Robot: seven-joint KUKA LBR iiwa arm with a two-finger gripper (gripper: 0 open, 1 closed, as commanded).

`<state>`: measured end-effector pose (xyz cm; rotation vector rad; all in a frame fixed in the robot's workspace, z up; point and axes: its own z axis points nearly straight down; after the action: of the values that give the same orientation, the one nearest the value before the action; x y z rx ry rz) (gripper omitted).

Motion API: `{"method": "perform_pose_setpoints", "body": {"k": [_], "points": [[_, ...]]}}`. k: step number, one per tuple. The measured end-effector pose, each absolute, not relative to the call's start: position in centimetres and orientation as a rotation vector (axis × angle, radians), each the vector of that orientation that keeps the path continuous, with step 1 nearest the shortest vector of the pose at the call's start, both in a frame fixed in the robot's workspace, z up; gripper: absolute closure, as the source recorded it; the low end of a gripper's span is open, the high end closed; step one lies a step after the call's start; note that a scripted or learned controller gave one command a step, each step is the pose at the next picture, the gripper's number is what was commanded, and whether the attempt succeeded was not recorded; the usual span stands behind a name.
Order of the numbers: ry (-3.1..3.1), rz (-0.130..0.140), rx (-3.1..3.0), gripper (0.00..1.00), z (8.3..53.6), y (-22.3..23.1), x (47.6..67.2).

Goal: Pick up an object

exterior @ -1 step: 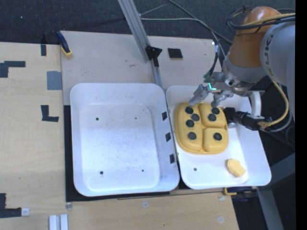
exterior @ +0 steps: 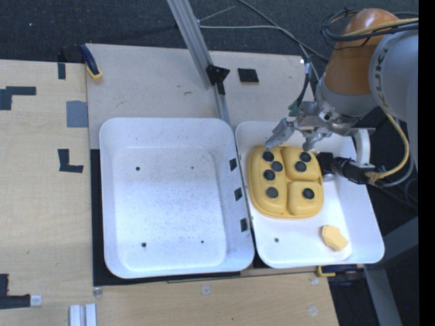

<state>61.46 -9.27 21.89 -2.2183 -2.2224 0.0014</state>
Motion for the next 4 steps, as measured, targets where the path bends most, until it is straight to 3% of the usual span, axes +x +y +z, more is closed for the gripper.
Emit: {"method": "perform_pose_setpoints", "body": {"k": [2, 3, 4], "points": [[-2.221, 0.007, -2.217, 0.0, 11.2, -9.7, 62.4], [-2.229, -0.004, -2.225, 0.0, 10.6, -9.8, 62.7], [-2.234, -0.009, -2.229, 1.0, 11.9, -9.8, 62.9]]}}
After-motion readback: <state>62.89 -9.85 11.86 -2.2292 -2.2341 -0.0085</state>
